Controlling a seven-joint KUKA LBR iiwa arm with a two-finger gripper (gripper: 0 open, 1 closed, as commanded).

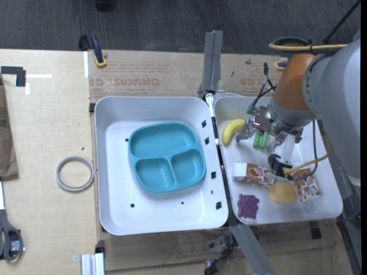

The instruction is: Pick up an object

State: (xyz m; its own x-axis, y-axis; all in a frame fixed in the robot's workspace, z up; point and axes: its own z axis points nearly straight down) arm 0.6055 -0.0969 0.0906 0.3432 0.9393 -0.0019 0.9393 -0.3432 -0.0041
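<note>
My gripper [261, 134] is low in the right bin [327, 211], near its back left part. It is open, its fingers standing on either side of a small green object [261, 140] without closing on it. A yellow banana [230, 130] lies just left of the gripper. In front of it lie a patterned carton [254, 175], a purple object [248, 205], a round yellow object [281, 193] and a second small carton [308, 188].
The left bin [109, 171] holds a blue divided tray [166, 156]. On the bench to the left lie a grey ring [74, 173] and scissors [10, 240]. The arm's grey body [338, 96] covers the right bin's back right.
</note>
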